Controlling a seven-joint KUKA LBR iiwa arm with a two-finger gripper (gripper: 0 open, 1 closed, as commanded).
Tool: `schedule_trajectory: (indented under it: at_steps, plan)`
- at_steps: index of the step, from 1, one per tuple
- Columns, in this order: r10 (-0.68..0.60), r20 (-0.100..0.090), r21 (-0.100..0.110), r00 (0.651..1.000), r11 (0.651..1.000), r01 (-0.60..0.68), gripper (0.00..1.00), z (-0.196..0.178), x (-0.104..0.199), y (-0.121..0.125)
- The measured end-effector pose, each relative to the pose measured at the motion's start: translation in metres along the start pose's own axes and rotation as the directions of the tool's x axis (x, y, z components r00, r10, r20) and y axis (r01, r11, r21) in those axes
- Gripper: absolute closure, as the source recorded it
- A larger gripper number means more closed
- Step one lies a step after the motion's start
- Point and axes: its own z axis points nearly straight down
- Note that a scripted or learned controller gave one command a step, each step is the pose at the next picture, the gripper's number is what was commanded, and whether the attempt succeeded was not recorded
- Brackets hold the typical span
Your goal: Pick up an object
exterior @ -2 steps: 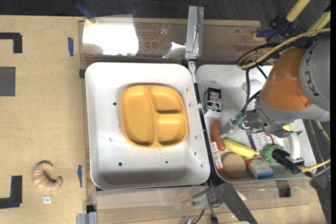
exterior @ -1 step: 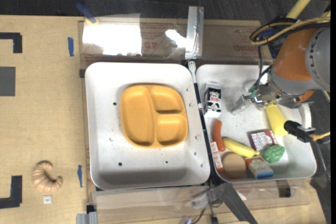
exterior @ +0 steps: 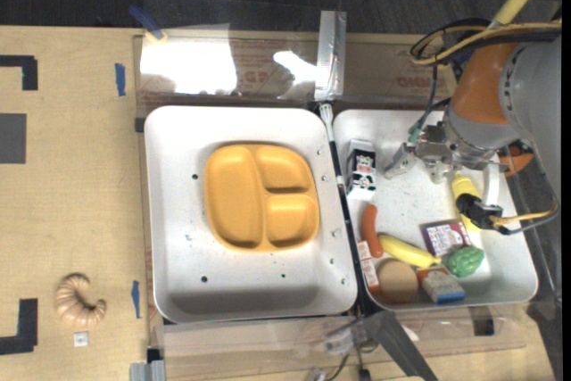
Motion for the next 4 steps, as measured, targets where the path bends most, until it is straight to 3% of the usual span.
schedule_trajectory:
  at_steps: [1, 2, 3, 4]
  plan:
    - [-0.287, 0.001, 0.000, 0.958, 0.958, 0.287, 0.00, -0.090, -0.041, -0.008]
    - [-0.121, -0.002, 0.007, 0.993, 0.993, 0.121, 0.00, -0.101, -0.054, -0.032]
    - [-0.224, -0.003, -0.002, 0.975, 0.975, 0.224, 0.00, -0.011, -0.076, -0.038]
    - [-0.222, -0.001, 0.001, 0.975, 0.975, 0.222, 1.00, -0.019, -0.078, -0.039]
